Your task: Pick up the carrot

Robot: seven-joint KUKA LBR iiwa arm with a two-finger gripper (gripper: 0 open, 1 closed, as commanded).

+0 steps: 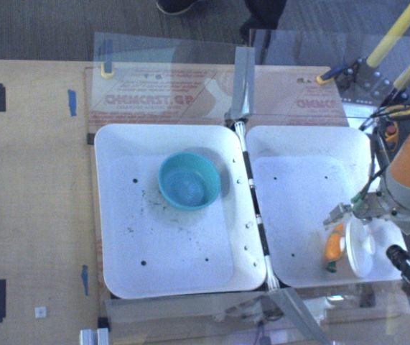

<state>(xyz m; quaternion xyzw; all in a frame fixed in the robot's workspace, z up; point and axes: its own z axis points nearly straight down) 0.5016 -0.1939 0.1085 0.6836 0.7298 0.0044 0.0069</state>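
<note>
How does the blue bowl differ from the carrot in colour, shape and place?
The blue bowl is teal and round, while the carrot is orange, thin and long, with a dark green end. The bowl looks far larger than the carrot. The bowl stands alone in the left bin; the carrot lies in the right bin, near its right side, beside a white object and just below the gripper. Both rest on a white bin floor.
</note>
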